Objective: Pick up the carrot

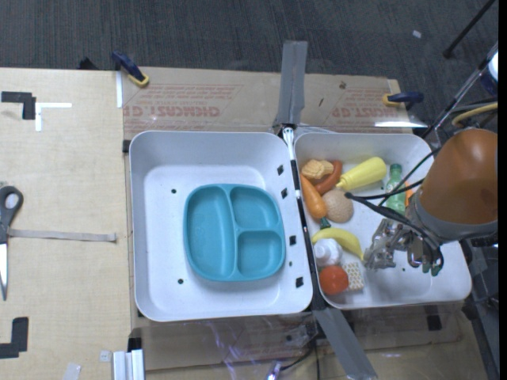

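Note:
The carrot [313,199] is an orange tapered piece lying along the left wall of the right bin [444,287], between a red pepper [329,179] and a beige round potato [338,207]. My gripper [383,250] hangs low over the middle of the right bin, below the arm's orange band [469,176]. It sits to the right of the carrot and a little nearer the front, just right of the banana [339,239]. Nothing is seen held in it.
The right bin also holds a bread piece [317,168], yellow corn [363,174], a green bottle [394,182], a white bottle [325,252], a tomato [333,279] and a cracker [354,275]. A blue divided plate [235,232] lies in the left bin [150,212]. Scissors [6,212] lie far left.

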Robot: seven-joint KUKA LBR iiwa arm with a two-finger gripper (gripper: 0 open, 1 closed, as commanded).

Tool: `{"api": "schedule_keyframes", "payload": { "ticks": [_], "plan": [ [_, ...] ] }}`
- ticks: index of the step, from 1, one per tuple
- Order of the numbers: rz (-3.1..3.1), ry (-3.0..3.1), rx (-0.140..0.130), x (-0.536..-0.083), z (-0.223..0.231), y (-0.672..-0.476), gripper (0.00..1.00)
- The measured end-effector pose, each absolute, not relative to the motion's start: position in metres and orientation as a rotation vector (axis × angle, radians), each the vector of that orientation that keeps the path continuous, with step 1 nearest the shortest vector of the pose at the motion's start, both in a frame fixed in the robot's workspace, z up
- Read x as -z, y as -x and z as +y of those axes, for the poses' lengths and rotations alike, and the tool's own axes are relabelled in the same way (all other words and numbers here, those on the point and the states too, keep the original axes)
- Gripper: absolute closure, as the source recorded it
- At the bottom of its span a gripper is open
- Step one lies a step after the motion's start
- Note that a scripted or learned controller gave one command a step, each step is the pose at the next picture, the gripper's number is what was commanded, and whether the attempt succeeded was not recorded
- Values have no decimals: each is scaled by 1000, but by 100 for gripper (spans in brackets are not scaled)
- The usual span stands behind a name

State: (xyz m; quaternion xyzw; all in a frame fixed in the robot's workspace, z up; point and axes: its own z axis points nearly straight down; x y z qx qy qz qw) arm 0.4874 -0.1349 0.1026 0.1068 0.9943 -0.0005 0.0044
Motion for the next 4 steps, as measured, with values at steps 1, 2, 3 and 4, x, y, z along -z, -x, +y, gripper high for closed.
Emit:
{"api": "schedule_keyframes", "payload": {
  "ticks": [1,2,3,4],
  "plan": [
    [3135,109,2,-93,-178,-479,100],
    [3129,112,6,-103,-178,-482,100],
    [3123,114,9,-113,-178,-485,100],
    [3123,114,9,-113,-178,-485,0]
  ]
}}
